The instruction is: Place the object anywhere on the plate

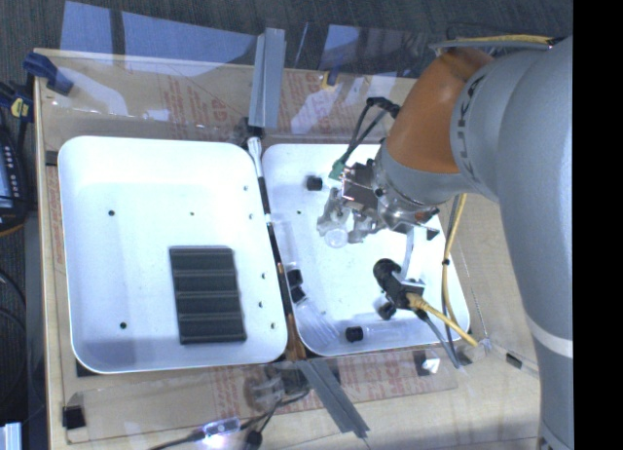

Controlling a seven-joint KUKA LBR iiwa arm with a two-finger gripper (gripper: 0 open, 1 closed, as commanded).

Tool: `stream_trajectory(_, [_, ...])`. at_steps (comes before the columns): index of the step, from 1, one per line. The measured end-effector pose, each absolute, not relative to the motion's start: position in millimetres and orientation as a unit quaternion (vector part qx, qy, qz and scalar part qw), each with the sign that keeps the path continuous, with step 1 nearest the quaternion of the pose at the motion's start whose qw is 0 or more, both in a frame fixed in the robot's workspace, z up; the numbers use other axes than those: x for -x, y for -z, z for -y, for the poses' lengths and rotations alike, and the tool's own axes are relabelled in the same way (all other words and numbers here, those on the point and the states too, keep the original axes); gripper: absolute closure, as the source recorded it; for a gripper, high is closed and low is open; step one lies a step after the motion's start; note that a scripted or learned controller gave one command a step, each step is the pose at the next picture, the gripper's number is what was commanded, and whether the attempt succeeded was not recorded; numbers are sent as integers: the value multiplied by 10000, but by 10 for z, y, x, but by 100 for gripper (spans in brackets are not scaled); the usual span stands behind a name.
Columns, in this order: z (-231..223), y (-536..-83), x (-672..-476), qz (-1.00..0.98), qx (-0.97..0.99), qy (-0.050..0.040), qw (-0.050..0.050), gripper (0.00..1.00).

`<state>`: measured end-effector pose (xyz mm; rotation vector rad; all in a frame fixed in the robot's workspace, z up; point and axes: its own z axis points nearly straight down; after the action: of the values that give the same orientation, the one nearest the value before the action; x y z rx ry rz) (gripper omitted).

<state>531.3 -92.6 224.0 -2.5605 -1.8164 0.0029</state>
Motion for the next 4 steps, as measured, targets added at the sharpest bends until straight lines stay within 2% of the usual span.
stream_trajectory(1, [191,-1906,-4930,5263,8503,-23,19,100])
stream_trajectory(2, [-600,-2124,-5209,4417,8972,-12,16,100])
stream_trajectory(3, [-1439,-1562,-5447,4299,9029,-33,16,100])
stream_trajectory(4, [-1078,-1927,-5878,2140,9768,-12,4,100])
